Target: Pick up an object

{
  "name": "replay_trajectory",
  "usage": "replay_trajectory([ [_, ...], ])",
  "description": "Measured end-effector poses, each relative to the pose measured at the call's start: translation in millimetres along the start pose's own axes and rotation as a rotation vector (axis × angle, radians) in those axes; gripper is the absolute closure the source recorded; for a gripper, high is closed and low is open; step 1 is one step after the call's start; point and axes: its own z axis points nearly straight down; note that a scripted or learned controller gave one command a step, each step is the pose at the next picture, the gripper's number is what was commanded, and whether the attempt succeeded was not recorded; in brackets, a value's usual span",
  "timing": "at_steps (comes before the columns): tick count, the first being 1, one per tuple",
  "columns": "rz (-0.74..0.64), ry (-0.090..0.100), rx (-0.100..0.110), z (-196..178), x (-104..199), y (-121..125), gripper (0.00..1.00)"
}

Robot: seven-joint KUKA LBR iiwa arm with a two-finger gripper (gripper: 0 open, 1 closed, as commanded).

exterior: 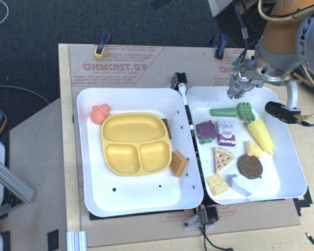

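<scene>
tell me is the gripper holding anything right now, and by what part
Nothing is held. The gripper hangs above the right bin, with nothing between its fingers.

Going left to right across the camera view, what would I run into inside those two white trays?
Pink toy → yellow divided plate → waffle piece → purple toy → pizza slice → brown cookie → yellow corn. The gripper hangs above the right bin's far edge.

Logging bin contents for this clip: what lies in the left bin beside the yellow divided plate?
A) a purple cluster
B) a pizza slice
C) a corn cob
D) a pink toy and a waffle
D: the pink toy and the waffle flank the yellow plate.
</scene>
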Motion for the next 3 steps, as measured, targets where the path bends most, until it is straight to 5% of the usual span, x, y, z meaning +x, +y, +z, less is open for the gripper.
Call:
replay_trajectory([
  [1,-0.001,0.001,0.003,-20,0,1,1.0],
  [3,-0.006,0.005,0.012,-8,95,-25,1.0],
])
